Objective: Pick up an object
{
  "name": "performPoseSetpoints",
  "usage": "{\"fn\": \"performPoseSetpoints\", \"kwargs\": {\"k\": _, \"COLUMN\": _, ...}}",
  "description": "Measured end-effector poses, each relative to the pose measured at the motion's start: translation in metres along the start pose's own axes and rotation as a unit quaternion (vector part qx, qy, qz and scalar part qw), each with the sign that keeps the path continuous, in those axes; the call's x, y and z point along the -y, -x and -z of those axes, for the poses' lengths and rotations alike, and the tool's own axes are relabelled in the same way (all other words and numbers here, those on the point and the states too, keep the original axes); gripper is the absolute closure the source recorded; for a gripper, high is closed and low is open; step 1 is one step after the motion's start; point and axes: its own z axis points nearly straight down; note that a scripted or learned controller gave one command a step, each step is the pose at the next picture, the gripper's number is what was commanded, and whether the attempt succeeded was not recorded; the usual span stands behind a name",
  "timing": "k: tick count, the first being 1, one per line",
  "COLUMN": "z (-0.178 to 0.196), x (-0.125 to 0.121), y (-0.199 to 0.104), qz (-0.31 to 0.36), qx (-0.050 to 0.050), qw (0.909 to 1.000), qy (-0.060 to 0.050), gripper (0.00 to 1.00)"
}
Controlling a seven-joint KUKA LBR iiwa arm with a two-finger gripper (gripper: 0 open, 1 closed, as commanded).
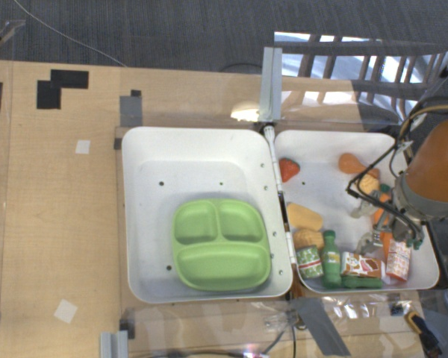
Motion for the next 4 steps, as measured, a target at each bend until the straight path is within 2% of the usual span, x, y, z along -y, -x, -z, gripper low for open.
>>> {"fn": "performPoseSetpoints", "kwargs": {"k": 1, "z": 0.0, "x": -0.025, "y": 0.01, "qz": 0.103, "qx": -0.001, "qw": 0.9947, "qy": 0.0, "gripper": 0.0}}
{"fn": "performPoseSetpoints", "kwargs": {"k": 2, "z": 0.0, "x": -0.103, "y": 0.009, "qz": 0.103, "qx": 0.0, "qw": 0.9947, "qy": 0.002, "gripper": 0.0}}
{"fn": "performPoseSetpoints", "kwargs": {"k": 3, "z": 0.015, "x": -0.104, "y": 0.014, "qz": 0.105, "qx": 0.009, "qw": 0.9945, "qy": 0.003, "gripper": 1.0}}
{"fn": "performPoseSetpoints", "kwargs": {"k": 4, "z": 0.182, "x": -0.139, "y": 0.047, "qz": 0.14, "qx": 0.003, "qw": 0.9902, "qy": 0.002, "gripper": 1.0}}
